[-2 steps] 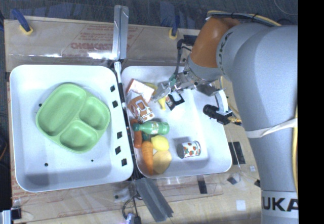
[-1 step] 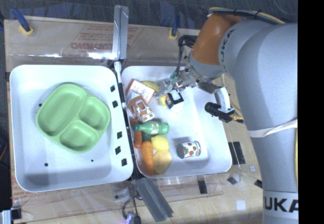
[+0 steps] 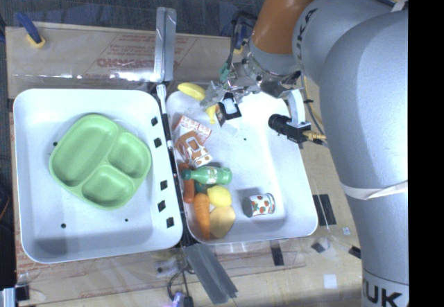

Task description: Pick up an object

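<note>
Camera view: jaws (image 3: 223, 106) over right bin (image 3: 295, 174), state unclear; bench (image 3: 90, 49) brown cardboard, dark floor beyond.

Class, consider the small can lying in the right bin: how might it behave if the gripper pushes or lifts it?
The can lies on its side, so a push would probably roll it. Its curved wall may slip between fingers. It looks small, likely light.

One fixed camera, mounted above the tabletop (image 3: 90, 49), looks down at a slant. Both white bins fall within frame: the left bin (image 3: 28, 229) and the right bin (image 3: 291, 181) side by side. The arm (image 3: 361, 91) enters from the frame's right, close to the lens and bulking large.
</note>
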Robot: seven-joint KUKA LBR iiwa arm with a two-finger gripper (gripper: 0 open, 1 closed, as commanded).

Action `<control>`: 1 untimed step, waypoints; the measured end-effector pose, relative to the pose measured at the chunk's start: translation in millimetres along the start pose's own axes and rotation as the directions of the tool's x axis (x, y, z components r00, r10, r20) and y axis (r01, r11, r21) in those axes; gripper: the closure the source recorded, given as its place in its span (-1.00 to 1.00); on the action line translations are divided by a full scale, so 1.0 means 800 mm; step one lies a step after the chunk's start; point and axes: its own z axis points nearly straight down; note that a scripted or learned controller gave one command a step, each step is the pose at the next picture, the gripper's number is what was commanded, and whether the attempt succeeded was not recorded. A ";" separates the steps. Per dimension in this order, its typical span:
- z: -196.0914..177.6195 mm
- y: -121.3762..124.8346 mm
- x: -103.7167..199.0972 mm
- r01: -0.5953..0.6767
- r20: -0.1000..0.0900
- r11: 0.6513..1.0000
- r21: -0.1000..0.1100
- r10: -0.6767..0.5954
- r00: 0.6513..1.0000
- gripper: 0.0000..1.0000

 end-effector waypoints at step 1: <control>-0.067 -0.004 -0.029 -0.044 0.000 0.999 0.000 0.044 0.999 1.00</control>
